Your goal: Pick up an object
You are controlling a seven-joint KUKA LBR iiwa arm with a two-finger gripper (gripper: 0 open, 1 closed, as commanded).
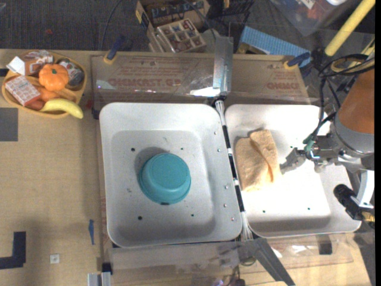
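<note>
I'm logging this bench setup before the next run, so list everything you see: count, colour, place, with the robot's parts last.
White bins: two, side by side on the bench.
Bowl: one, teal, upside down in the middle of the left bin.
Cloth: one, tan, crumpled at the left side of the right bin.
Basket: one, yellow, top left of the bench, holding an orange pumpkin, a yellow banana and small boxes.
Cardboard: brown flattened sheets behind the bins.
Clutter: boxes and crates on the floor beyond the bench.
Arm: one, grey and orange, at the right.
Gripper: one, over the right bin, close to the cloth's right edge.
</note>
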